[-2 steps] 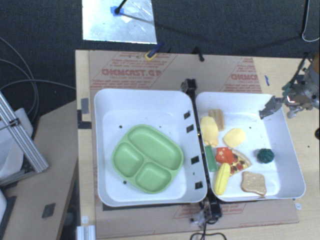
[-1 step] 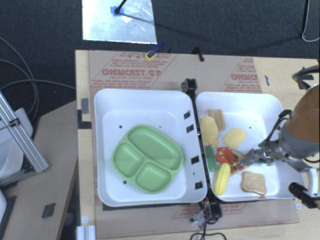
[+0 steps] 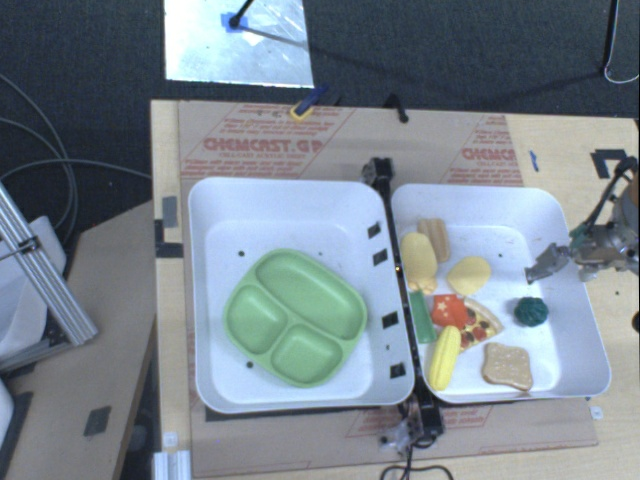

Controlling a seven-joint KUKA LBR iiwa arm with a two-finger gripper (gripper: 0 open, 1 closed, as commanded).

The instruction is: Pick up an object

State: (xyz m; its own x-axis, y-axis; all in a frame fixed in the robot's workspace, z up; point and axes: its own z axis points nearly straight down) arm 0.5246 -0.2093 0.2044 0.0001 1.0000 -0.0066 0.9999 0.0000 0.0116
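Note:
The right bin holds several toy foods. These are a tan piece, a yellow pepper, a lemon, a pizza slice, a green stick, a yellow corn cob, a toast slice and a dark green broccoli. My gripper reaches in over the bin's right wall. It hangs just above and to the right of the broccoli, with nothing visibly held.
The left bin carries a light green divided plate. A black clamp bar runs between the two bins. Cardboard lies under both, and a metal frame stands at the far left.

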